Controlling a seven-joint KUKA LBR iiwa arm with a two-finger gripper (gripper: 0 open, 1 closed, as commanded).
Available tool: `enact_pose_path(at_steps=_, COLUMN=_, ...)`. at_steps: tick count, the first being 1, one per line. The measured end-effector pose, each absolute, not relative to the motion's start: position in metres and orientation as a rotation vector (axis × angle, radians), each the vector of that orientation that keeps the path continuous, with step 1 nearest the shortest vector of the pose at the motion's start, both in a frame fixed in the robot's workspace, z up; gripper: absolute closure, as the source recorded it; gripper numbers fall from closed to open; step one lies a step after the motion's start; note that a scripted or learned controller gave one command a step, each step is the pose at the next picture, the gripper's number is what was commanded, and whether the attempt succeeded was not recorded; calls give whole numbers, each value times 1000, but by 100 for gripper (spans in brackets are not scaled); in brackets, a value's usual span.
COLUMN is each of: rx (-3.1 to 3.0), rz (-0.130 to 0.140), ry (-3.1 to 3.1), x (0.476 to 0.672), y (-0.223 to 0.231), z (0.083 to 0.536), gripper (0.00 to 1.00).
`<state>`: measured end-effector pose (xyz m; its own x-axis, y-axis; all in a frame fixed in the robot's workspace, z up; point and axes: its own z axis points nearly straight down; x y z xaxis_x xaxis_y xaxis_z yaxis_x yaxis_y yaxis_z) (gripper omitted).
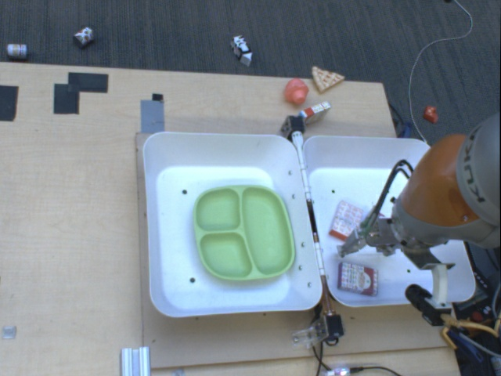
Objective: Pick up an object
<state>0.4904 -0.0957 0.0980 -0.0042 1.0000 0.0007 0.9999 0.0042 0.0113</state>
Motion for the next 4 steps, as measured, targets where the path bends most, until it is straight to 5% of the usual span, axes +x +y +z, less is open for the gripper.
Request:
enact_pose_path(at_steps=1, rx=2208, rz=18, ry=2221, x=492, y=-95, z=108, gripper=100)
enact_pose_path(at_steps=2, rx=2208, rz=18, ry=2222, x=492, y=-95, z=108, gripper=0)
enact_pose_path(at_steps=3, rx=2215, rz=5, ry=2219, x=488, y=-85, z=87, gripper=0)
enact_pose_path(at_steps=4, rx=2209, rz=13, ry=2218, x=491, y=-84, z=98, gripper=100)
